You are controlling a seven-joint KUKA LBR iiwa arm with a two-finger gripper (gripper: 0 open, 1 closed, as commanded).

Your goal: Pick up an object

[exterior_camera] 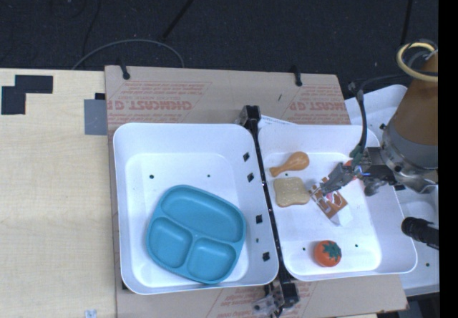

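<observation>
Camera view looks down at a slant on two white bins set side by side on a sheet of cardboard (215, 98), which lies on a pale wooden bench (50, 188).

In the left bin (136, 141) sits a blue tray (195, 233) with three compartments, lying flat toward the near side and turned a little askew.

The right bin (286, 134) has the small things. A tan drumstick (290, 163) lies toward the far side, its thin end pointing left. Just near of it is a beige toast slice (290, 192), flat on the floor of the bin. Right of the toast is a small packet (332, 201) with red and white print, tilted, with a pale bit sticking out at its near right. At the near edge, well apart from the rest, sits a tomato (328, 253), orange-red with a green top.

The arm (418, 119) comes in from the right, its orange band up high and grey body below. Its gripper (338, 182) reaches over the right bin and hangs right at the far end of the packet. Wires and dark parts crowd around the tip, so I cannot tell whether it is apart or closed, nor whether it touches the packet or only sits above it. The packet looks to rest on the bin floor.
</observation>
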